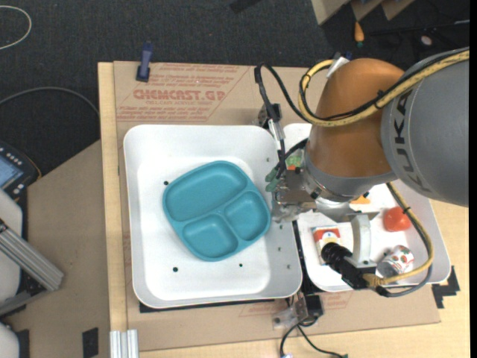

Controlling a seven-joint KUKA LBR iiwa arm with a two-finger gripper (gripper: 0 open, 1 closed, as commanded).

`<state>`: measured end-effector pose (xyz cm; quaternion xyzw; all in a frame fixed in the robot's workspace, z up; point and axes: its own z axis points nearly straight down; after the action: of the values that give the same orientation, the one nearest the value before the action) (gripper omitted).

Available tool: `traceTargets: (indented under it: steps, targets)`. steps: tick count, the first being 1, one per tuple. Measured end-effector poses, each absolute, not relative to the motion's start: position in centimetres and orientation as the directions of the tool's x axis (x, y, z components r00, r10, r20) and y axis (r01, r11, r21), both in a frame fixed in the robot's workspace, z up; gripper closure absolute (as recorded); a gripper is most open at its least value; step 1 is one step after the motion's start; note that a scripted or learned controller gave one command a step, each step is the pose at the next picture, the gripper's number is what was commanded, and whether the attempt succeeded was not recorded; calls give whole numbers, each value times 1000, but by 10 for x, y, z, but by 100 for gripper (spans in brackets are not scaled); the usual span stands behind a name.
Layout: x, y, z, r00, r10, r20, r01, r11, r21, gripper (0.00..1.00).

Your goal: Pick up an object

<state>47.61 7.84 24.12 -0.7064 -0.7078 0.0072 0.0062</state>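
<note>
Teal plate (215, 209) flat mid left bin (149, 259). Gripper (282, 200) at bin's right edge, just beside plate. Small objects (395, 218) along right bin's (317, 278) right edge

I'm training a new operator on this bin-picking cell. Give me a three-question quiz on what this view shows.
1. True or false: the teal divided plate lies in the left bin.
2. How many compartments does the plate have?
3. Which bin holds the small orange object? A) left B) right

Key: 1 true; 2 three; 3 B.
</note>
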Motion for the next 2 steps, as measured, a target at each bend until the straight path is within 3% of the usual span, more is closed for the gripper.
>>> traceTargets:
  steps: [1,2]
  targets:
    - [480,111,338,-5,1000,4,1000,5,9,100]
    - [480,109,343,-1,1000,0,1000,1,2,100]
